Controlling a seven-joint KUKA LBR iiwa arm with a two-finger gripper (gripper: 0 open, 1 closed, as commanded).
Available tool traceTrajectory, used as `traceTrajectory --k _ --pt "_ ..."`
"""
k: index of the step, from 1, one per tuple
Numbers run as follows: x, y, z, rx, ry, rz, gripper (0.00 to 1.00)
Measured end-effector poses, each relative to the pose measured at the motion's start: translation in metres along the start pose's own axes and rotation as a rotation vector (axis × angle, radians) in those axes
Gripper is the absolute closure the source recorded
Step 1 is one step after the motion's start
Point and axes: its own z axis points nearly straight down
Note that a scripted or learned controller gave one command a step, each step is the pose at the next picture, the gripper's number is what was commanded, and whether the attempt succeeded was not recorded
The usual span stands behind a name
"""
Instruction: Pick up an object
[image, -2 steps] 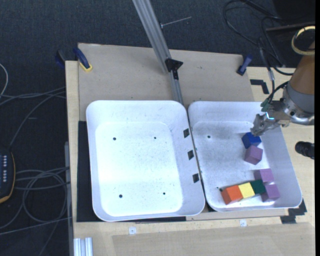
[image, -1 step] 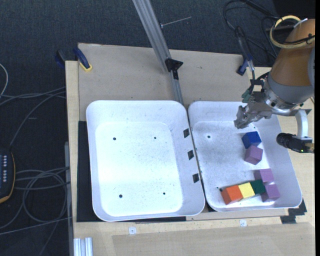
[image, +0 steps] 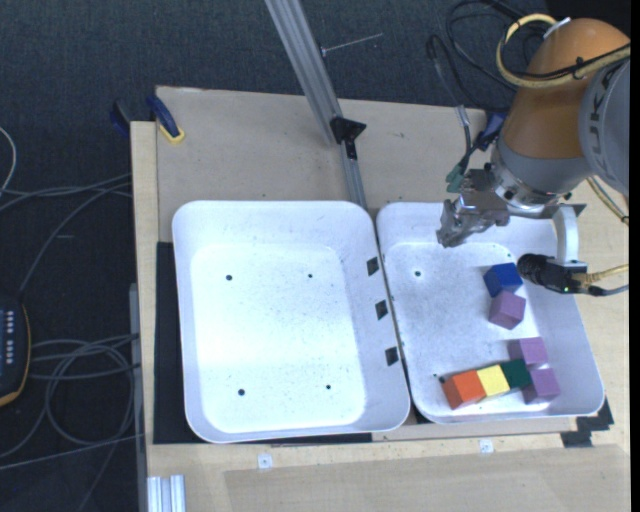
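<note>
end effector (image: 452, 236) above upright blue block (image: 502, 278)

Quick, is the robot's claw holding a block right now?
Gripper: cannot be told whether open or closed; it hangs over the back of the right bin, with no block seen in it.

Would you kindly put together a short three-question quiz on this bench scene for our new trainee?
1. True or false: the blue block lies in the left bin.
2. Which block sits right beside the blue block? A) purple block B) orange block C) green block
3. Fill in: the gripper hangs over the ______ bin.

Key
1. False: it lies in the right bin.
2. A: the purple one lies just below it in the view; orange, the yellow block and green form a row near the front rim.
3. Right, near its far rim.
</note>
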Motion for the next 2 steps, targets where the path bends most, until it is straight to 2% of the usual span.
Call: traceTrajectory --k 1,2 --pt "0.058 0.011 -0.01 0.001 0.001 0.0 1.0" --pt "0.106 0.019 0.002 0.003 0.0 0.002 1.0"
